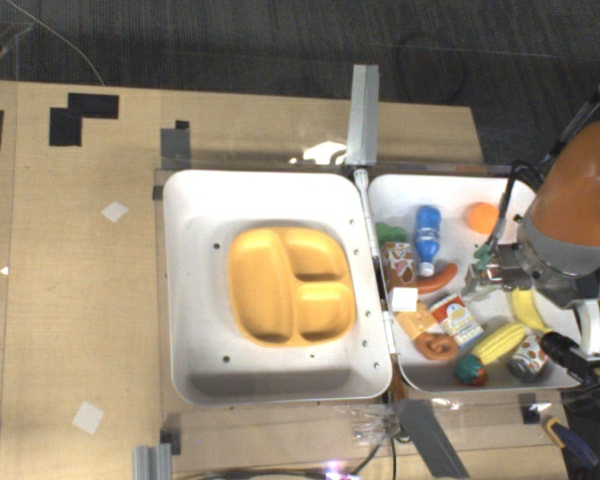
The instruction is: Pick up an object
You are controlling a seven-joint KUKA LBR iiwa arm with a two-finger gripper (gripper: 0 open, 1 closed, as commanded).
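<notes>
While the arm hangs over the right bin:
pincer [483, 268]: fingers' state can't tell, low among the toys
blue bottle [427, 236]: right bin [435, 184], toward counter's far edge
corn [501, 343]: near edge
yellow tray [287, 283]: left bin [190, 298]
</notes>
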